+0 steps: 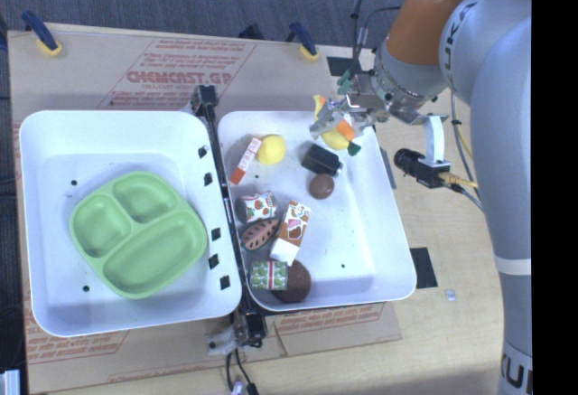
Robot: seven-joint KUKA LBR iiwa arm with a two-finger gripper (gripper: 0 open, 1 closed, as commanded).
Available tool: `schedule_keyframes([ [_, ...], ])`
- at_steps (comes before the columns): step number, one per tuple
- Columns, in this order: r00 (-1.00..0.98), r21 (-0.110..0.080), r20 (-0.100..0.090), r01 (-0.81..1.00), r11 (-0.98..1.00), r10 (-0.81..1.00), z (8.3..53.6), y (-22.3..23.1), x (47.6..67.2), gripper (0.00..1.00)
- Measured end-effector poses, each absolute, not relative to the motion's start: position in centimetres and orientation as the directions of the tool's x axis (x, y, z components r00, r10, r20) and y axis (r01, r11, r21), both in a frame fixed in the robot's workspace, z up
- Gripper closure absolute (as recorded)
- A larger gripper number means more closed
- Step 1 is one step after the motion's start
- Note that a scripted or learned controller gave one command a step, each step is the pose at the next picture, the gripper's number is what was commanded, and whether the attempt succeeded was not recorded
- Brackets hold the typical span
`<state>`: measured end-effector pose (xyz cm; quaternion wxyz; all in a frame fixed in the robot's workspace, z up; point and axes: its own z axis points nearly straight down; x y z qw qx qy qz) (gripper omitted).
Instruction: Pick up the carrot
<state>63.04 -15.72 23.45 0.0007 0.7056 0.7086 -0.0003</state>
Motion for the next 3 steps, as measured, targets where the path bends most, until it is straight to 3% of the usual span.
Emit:
schedule_keyframes([
  [1,-0.005,-0.003,0.0,1.0,0.005,1.0,20.7,-21.1,65.6,1.0],
  [2,-0.006,-0.003,0.001,1.0,0.006,1.0,24.4,-18.6,62.5,1.0],
  [3,-0.005,-0.004,0.0,1.0,0.005,1.0,23.8,-21.1,58.1,1.0],
])
